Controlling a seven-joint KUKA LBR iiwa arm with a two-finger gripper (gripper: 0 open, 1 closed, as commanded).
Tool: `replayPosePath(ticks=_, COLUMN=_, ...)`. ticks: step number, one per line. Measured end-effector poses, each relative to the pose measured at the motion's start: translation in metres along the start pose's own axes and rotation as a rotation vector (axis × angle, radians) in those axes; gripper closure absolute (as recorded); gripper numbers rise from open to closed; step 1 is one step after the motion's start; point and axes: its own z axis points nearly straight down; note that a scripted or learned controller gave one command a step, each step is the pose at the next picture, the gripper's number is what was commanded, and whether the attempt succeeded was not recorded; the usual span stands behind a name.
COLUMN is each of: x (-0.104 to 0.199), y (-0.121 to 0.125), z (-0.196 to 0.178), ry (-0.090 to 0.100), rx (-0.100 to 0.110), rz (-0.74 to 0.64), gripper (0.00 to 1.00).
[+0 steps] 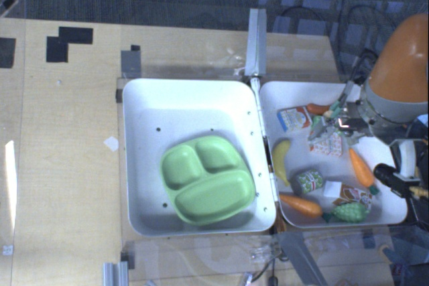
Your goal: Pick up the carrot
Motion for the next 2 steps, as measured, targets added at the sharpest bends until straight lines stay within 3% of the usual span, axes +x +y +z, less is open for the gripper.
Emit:
replayPosePath(ticks=1, x=-0.0771, y=-0.0207, z=0.0451, ry=-0.001, rx=0.0, rz=0.016, gripper=0.0)
replayPosePath(ticks=2, x=-0.0767, y=-0.0182, z=0.0365, ry=-0.001, rx=-0.002, rz=0.014, gripper=1.0)
